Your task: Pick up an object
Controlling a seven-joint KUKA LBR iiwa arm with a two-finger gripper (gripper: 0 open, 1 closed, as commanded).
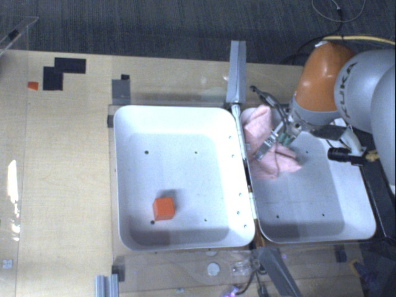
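My gripper (270, 146) down in right bin (322, 218), over pink cloth (260, 125) bunched against divider wall. Finger state: cannot tell. Risk: pinching only loose fold, cloth slipping on lift; wall may foul approach. Orange block (164, 208) sits in left bin (133, 166), well apart.

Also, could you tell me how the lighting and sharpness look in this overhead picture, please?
Camera view: even, soft light; bright glare streaks on the bench at far left; faint shadows inside the left bin; orange block fairly sharp; gripper over the pink cloth slightly blurred.
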